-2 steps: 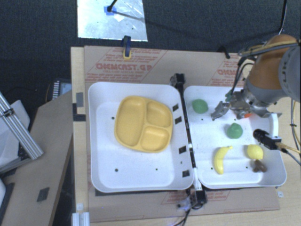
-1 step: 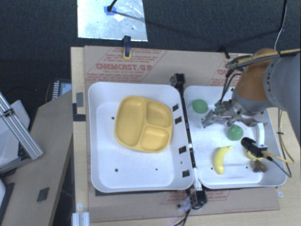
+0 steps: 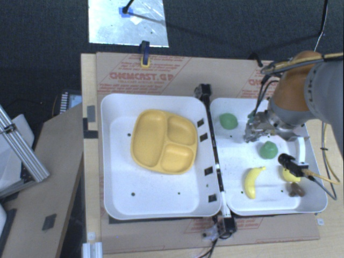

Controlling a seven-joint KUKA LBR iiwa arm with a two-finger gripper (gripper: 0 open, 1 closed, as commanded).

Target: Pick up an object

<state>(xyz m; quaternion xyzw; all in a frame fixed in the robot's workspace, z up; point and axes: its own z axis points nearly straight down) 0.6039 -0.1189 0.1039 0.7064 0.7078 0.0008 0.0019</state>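
The gripper (image 3: 253, 133) hangs low in the right bin (image 3: 236, 198), between two green balls (image 3: 228, 121), probably choosing one. Whether it grips anything, I cannot tell.

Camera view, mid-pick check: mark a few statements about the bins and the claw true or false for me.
1. The yellow divided plate lies in the left bin. True.
2. The banana lies in the left bin. False: it is in the right bin.
3. Two green objects are in the right bin. True: one green ball near the divider, another green ball further right.
4. The claw hangs over the plate. False: it is over the right bin, between the two green balls.
5. The banana lies on the plate. False: it lies on the bin floor.
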